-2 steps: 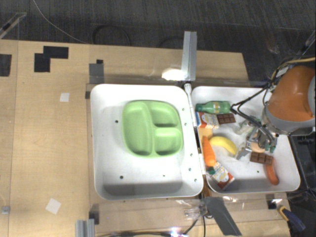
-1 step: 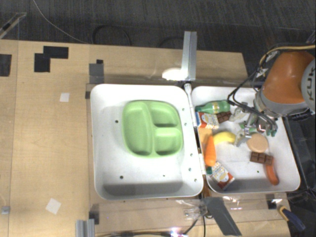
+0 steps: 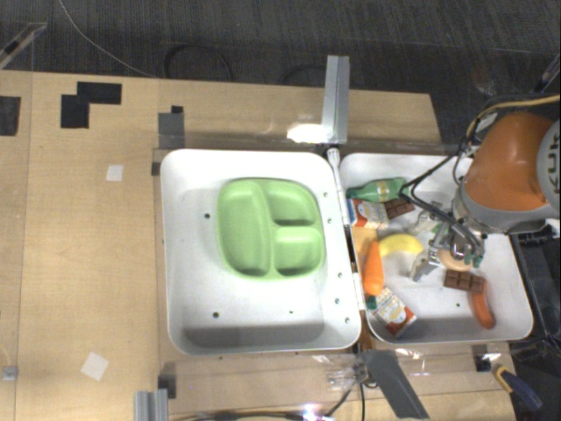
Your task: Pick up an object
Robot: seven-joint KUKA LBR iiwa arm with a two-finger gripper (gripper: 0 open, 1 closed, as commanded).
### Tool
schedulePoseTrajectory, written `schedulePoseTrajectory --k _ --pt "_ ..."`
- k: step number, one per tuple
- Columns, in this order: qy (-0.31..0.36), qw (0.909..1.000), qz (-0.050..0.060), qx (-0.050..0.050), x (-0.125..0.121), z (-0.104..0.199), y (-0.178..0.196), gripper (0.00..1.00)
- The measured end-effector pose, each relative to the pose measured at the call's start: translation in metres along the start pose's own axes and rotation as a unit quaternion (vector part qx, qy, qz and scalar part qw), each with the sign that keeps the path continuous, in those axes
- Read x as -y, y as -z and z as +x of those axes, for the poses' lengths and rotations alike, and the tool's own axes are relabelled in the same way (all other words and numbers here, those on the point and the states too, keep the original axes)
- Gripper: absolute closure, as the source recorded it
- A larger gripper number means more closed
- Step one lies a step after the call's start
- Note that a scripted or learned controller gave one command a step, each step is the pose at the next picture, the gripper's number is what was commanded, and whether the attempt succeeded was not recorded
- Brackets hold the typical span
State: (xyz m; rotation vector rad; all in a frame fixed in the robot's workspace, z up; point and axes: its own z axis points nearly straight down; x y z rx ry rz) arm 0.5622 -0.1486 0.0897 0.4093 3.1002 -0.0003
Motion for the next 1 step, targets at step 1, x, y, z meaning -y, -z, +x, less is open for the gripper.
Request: schedulePoseTrajectory --k 1 --pt "-0.026 0.9997 -0.001 0.001 -0.0650 0.0163 0.0006 0.00"
